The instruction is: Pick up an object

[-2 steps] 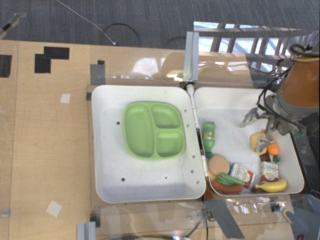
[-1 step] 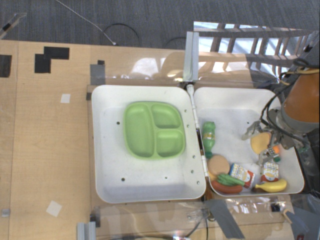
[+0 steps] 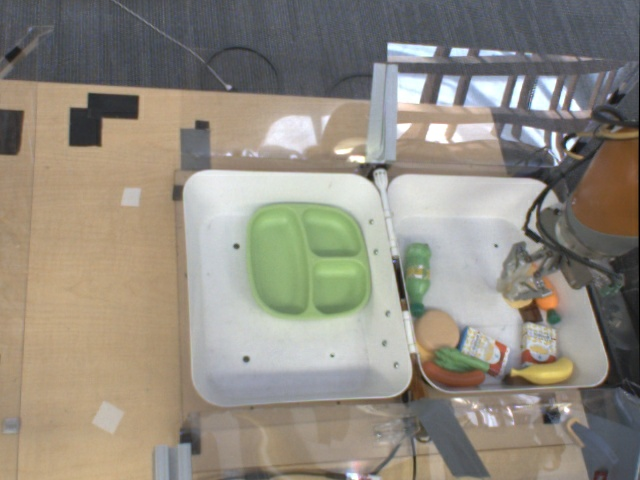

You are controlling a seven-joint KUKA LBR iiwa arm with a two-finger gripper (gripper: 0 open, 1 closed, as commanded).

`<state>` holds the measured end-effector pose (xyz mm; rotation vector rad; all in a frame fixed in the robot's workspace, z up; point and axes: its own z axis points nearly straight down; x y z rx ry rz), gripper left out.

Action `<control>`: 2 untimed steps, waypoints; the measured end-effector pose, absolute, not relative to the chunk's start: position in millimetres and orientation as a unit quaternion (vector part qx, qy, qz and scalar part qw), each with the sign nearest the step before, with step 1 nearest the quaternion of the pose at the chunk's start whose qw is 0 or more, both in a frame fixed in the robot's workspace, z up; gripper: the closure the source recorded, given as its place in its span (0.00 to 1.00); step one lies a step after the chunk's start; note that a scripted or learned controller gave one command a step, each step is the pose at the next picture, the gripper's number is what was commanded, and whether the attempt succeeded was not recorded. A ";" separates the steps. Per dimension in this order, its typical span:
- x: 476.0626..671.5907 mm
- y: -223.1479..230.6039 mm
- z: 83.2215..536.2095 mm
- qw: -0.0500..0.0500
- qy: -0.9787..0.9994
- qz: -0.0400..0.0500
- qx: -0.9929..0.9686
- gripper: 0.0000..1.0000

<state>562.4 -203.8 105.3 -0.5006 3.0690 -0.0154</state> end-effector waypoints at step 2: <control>666.1 -146.5 278.7 0.008 0.982 -0.001 -0.190 1.00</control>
